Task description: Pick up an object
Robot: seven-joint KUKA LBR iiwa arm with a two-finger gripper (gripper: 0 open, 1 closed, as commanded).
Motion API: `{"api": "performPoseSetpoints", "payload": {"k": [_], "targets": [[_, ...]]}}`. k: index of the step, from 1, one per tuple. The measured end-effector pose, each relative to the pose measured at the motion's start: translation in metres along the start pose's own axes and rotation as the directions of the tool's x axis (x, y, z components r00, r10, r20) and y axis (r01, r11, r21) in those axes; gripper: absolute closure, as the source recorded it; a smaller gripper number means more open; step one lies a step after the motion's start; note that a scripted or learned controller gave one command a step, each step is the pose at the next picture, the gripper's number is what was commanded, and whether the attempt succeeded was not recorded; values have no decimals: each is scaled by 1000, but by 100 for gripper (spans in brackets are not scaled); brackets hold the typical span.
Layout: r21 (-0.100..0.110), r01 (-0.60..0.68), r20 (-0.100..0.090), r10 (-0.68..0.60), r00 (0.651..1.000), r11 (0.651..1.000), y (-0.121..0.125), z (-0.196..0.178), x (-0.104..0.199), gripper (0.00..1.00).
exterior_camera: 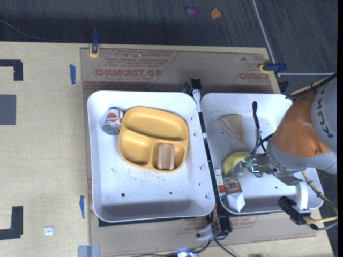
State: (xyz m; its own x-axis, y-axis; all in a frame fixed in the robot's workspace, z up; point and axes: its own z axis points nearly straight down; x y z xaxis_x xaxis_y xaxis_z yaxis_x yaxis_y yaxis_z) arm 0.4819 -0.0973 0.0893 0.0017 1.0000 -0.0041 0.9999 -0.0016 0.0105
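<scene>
— Where's your gripper [251, 166]?

— Low in the right bin [273, 194]. You can't tell how it stands; the wrist hides it.

— And the nearest thing?

— A yellow fruit [233, 161], touching its left side, roundish, no clear long axis. Just below-left of the gripper lies a carton [234, 193], long axis running toward the bin's near wall.

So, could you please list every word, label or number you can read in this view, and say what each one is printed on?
"CHEMCAST GP" on the brown board behind the left bin, printed in red and repeated at its right end, where it is cut short.
"KU", part of a name, on the arm.
Print on the can: too blurred to read.
Print on the small carton: too small to read.
</scene>
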Motion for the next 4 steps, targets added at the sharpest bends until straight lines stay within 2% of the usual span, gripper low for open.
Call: {"api": "performPoseSetpoints", "payload": {"k": [1,2,3,4], "targets": [[-13,-5,14,5,1000,1000,3,-11,-5,100],[-13,-5,13,5,1000,1000,3,-11,-5,0],[0,-3,3,3,1000,1000,0,0,2,0],[-13,-6,15,6,1000,1000,2,-11,-2,100]]}}
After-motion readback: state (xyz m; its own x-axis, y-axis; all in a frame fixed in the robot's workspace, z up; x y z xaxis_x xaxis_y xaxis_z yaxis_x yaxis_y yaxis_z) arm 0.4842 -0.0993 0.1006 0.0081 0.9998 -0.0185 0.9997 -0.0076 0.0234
